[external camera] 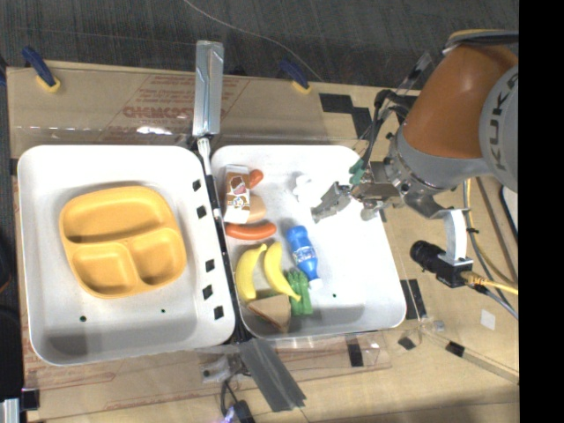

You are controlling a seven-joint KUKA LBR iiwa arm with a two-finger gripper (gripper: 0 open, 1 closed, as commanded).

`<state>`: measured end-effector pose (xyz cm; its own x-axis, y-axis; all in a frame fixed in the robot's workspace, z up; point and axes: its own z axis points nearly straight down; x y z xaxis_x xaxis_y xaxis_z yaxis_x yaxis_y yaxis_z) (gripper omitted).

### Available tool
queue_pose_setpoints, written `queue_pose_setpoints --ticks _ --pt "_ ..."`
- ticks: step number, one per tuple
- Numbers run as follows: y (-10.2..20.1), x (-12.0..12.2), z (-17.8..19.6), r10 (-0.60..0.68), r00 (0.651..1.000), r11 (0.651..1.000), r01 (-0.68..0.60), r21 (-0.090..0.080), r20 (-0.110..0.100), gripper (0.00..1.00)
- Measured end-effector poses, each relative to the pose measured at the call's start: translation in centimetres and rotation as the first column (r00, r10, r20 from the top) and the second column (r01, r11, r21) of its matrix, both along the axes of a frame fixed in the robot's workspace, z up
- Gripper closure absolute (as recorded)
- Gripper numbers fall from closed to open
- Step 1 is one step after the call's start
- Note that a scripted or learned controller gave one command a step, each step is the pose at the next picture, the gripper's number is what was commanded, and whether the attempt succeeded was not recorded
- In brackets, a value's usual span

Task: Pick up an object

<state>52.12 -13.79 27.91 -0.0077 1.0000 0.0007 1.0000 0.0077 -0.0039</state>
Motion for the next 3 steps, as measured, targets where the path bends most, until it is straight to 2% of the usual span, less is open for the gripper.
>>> queue_pose_setpoints --ticks 1,2,3 --pt "2.82 0.40 -16.51 -0.069 0.997 0.998 0.069 -0.002 0.027 0.00" --pt "2.87 0.35 -15.72 -0.064 0.998 0.998 0.064 -0.001 0.022 1.00" --pt "2.89 0.32 -15.76 -0.064 0.998 0.998 0.064 -0.001 0.022 0.00"
